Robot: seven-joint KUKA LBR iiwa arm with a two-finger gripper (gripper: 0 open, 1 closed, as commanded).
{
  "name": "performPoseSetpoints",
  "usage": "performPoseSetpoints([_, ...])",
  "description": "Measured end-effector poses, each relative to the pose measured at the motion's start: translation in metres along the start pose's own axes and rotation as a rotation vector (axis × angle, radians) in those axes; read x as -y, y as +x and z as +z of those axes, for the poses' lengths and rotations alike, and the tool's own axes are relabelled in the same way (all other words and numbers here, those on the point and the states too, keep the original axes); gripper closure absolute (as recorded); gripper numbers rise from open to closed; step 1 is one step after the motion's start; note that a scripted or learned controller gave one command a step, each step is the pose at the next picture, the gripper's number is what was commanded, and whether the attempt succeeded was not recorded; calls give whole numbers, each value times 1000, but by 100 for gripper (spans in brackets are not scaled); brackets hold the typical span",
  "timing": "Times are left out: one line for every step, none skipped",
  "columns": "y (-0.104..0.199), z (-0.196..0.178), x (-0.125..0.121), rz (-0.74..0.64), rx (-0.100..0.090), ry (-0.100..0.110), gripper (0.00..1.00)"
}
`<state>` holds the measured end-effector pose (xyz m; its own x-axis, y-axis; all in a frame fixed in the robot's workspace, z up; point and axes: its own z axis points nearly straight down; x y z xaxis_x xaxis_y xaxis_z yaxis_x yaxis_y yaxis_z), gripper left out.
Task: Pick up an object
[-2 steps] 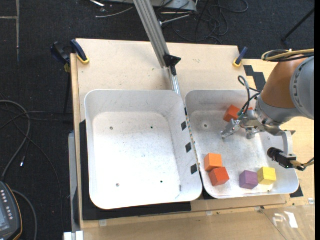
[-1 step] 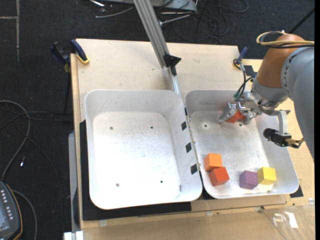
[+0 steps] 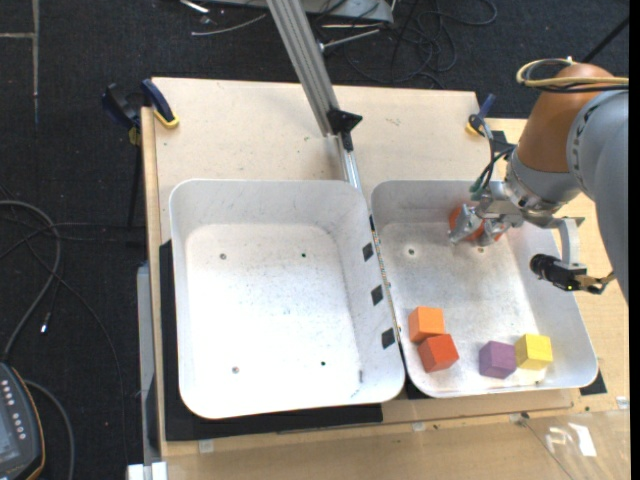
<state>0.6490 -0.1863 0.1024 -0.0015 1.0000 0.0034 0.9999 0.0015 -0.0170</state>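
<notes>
Far left: dark carpet, loose cables trailing. On the bench point(image 3: 250, 128), pale wood, a yellow-tipped clamp point(image 3: 160, 108) gripping the upper left corner. Next, the left bin point(image 3: 190, 268), white, shallow, speckled with dark marks. Above it, a slanted metal strut point(image 3: 305, 53) running down from the top edge toward the seam between the bins. Along that seam, a few small black tabs point(image 3: 378, 293). Then the right bin point(image 3: 400, 218), white as well. Low in it, four blocks in a loose row near the front wall: orange cube point(image 3: 428, 321), touching or nearly touching the red cube point(image 3: 438, 352) just below it; further right, purple cube point(image 3: 496, 359), with the yellow cube point(image 3: 534, 350) just beside it. Higher up, over the bin's back half, the gripper point(image 3: 476, 226), pointed down, well apart from all four blocks. Something orange-red showing at its tip, too blurred to call. Open or closed, holding or not: cannot tell. Behind it, the grey arm point(image 3: 590, 148) with its orange band, coming in from the right.
</notes>
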Motion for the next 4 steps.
performPoseSetpoints([40, -73, -7, -5, 4, -26, 100])
performPoseSetpoints([120, -92, 64, -7, 0, -12, 100])
performPoseSetpoints([199, -90, 78, -8, 0, -14, 100])
performPoseSetpoints([230, -105, 134, -5, 1, -12, 100])
